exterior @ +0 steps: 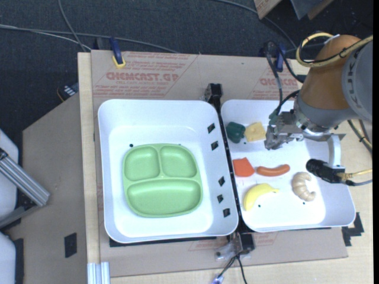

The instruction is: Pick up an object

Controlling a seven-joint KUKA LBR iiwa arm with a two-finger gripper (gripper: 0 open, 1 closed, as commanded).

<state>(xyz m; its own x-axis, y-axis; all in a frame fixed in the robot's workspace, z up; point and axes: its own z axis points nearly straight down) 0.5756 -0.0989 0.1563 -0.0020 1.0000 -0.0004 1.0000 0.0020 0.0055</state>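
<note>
Grey two-finger gripper [273, 142] low in right shallow white bin [337, 215], arm reaching in from right. Nothing visibly between fingers; opening too dark to tell. Just left: pale yellow plastic chunk [255, 131], touching dark green rounded piece [235, 131]. Below: red-orange sausage-shaped toy [272, 170], orange wedge [243, 167], yellow banana toy [259, 195], beige croissant-shaped toy [304, 185]. Left white bin [112, 117] holding light green divided plastic tray [161, 179]. Best bet: centre over one isolated piece, sausage probably, avoid touching pair, descend straight, close across narrow side.

Green tray [161, 181], yellow banana [259, 194], red sausage [272, 170]
</note>
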